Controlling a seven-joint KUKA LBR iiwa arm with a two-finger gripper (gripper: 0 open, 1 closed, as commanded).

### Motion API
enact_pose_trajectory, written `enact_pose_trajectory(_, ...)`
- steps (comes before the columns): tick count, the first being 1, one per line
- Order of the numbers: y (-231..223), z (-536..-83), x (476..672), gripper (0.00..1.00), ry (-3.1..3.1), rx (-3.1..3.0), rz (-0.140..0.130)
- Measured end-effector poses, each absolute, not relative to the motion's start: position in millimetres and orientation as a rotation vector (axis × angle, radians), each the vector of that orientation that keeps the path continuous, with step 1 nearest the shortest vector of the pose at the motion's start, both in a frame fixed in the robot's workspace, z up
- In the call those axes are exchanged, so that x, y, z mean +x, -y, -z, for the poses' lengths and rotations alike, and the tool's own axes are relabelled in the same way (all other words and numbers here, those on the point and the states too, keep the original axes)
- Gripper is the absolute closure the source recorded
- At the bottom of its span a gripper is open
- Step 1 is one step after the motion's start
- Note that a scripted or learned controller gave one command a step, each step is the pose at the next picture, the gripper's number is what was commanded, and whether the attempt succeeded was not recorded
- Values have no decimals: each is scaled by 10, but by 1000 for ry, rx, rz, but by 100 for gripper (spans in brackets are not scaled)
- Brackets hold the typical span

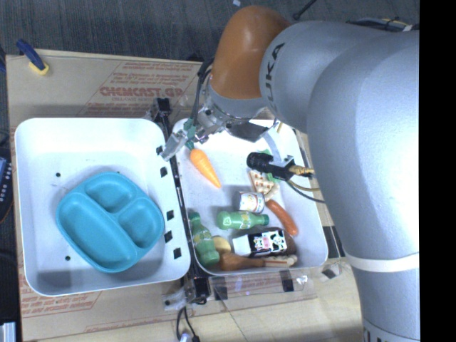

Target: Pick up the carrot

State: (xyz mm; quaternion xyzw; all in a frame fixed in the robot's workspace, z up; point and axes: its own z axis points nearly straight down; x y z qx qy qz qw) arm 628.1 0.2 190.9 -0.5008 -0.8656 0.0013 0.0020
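Observation:
The orange carrot (204, 167) lies in the right bin (231, 144), in its upper left part, pointing down and to the right. My gripper (180, 141) hangs over the bin's left wall, just up and left of the carrot's thick end. The two look very close or touching, but nothing shows the carrot being gripped. The arm's orange band and grey body cover the bin's far right corner.
Below the carrot the right bin holds a waffle piece (262, 182), a small white can (251, 202), a green bottle (242, 220), a red sausage (282, 218), a black-and-white carton (268, 242) and a brown wooden piece (249, 262). A blue divided plate (110, 219) sits in the left bin (43, 141).

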Motion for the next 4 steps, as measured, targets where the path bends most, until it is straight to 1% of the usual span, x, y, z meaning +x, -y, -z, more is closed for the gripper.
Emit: enact_pose_trajectory(4,2,-1920,6285,0,2717,-1573,-3)
